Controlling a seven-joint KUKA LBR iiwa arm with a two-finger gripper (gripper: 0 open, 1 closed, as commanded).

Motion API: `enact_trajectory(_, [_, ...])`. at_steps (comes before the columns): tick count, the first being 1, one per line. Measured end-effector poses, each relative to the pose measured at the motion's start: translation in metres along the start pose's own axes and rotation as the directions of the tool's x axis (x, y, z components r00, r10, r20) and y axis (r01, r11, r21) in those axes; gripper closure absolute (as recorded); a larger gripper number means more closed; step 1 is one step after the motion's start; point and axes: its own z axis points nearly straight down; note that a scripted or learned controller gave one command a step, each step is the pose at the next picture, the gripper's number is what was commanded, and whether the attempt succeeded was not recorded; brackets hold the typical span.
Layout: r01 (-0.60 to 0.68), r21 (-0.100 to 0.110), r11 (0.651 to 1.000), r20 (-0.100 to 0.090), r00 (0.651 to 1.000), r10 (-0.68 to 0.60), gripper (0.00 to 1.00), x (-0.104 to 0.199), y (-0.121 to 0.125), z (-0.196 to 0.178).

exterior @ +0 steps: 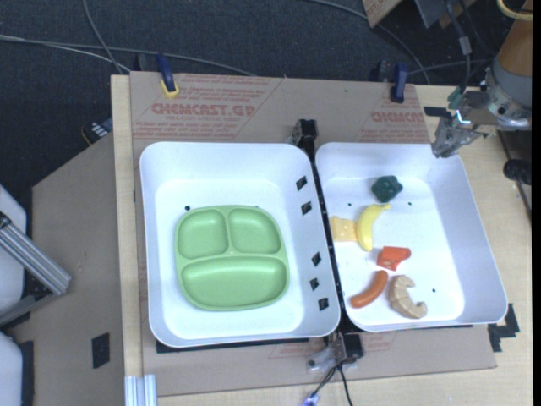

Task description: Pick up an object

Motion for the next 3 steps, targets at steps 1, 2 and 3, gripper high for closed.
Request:
enact_trajectory(1, [0.003, 0.009, 1.000, -0.004, 1.000, -0.003, 1.00, 0.047, -0.019, 0.004])
enact_trajectory(2, [0.004, 0.011, 1.000, -0.005, 1.000, -0.004, 1.00, 0.103, -0.034, 0.015])
enact_trajectory(3, [0.004, 0.009, 1.000, -0.005, 1.000, -0.004, 1.00, 0.153, -0.043, 0.006])
